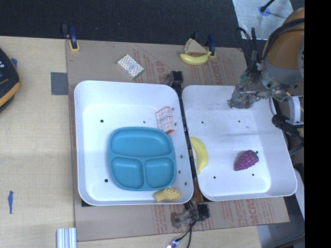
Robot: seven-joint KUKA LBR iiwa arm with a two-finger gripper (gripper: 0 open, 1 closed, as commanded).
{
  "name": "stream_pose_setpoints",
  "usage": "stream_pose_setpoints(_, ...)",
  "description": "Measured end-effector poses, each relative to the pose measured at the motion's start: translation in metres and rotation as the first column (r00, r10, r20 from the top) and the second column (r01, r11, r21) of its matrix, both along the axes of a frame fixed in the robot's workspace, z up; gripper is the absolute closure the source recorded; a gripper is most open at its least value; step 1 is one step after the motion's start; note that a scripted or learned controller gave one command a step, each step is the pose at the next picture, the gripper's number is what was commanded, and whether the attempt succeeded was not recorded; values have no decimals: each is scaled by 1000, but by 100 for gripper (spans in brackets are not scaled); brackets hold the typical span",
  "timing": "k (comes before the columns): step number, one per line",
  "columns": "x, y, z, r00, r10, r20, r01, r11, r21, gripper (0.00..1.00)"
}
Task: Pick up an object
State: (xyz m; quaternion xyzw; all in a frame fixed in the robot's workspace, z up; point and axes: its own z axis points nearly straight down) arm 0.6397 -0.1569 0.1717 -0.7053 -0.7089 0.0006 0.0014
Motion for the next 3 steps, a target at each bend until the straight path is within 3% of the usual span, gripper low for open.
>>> stream_pose_setpoints(1, -18, 63, 80, 1000, 0, 2, 0, 1000, 0, 100)
stream_pose_setpoints(2, -13, 46, 34, 1000, -2, -2, 2, 1000, -3, 100)
stream_pose_setpoints(3, -35, 100, 20, 1000, 1, -2, -1, 1000, -2, 100)
